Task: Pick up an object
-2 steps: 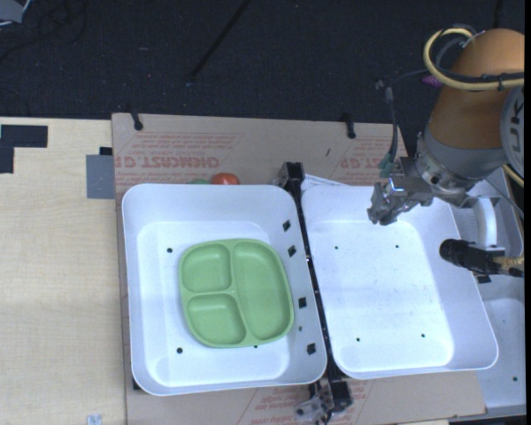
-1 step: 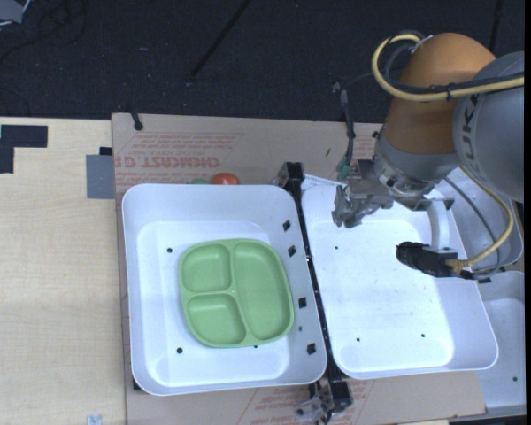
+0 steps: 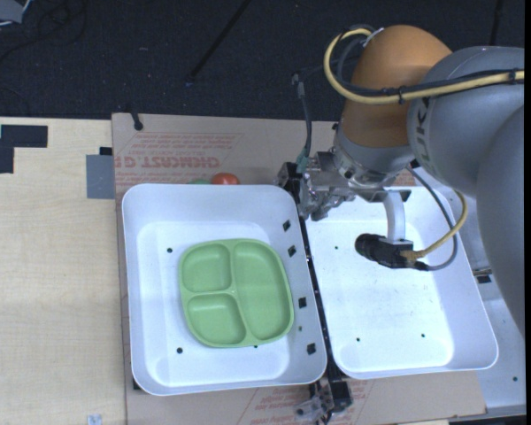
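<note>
Jaws (image 3: pixel 323 197): state cannot be told | above bin divider | risk: rim collision; green tray (image 3: pixel 236 292) too flat to grip

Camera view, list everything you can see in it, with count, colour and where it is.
Bins: two, white, shallow, side by side on the bench.
Divided plate: one, light green, three compartments, lying flat in the left bin.
Small round object: one, red-orange, just behind the left bin's far rim; too hidden to identify.
Cardboard sheet: one, brown with red print, under the bins.
Bench top: one, pale wood, left of the bins, with dark and grey markers on it.
Cables: a few, on the dark floor beyond the bench.
Arm: one, grey with an orange band, reaching in from the right.
Tool: one, metallic, over the far edge where the bins meet; finger state unclear.
</note>
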